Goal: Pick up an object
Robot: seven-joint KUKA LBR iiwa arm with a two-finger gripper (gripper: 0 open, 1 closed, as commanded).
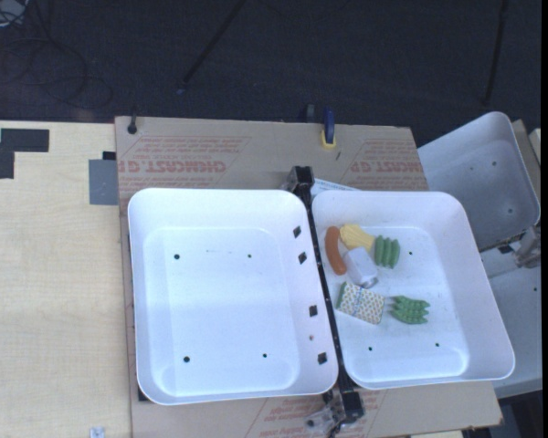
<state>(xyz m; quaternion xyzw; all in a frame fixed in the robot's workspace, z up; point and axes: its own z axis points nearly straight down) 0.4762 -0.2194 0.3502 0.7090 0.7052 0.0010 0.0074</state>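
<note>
the tool's state cannot be told from this view, and by the look of it no pick has begun. every candidate lies in the right bin (pixel 479 272): an orange sausage-like piece (pixel 333 249), a yellow piece (pixel 355 236), two green pieces (pixel 386 251) (pixel 408 310), a small grey can (pixel 361 267) and a patterned packet (pixel 361 304). the left bin (pixel 151 245) sits beside it on the desk (pixel 46 272). the items are small and blurred, so their identities are guesses.
</note>
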